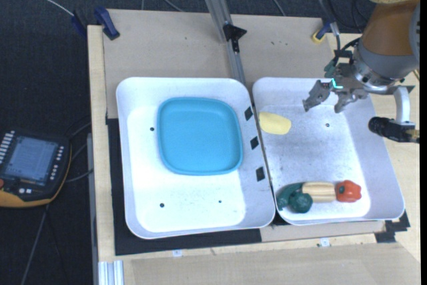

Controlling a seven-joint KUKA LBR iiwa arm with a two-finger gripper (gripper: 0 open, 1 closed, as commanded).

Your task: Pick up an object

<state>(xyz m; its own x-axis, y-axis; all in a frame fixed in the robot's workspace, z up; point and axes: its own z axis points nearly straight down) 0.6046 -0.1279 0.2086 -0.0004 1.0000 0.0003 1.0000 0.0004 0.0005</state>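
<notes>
The gripper (331, 99) hangs over the upper part of the right bin (373, 163) at the right of the frame, its two fingers spread apart with nothing between them. A yellow object (275, 123) lies near that bin's left wall. Along its lower edge sit a green object (295, 199), a tan piece (319, 191) and a red object (347, 191). The left bin (137, 163) holds a blue plate (199, 135).
</notes>
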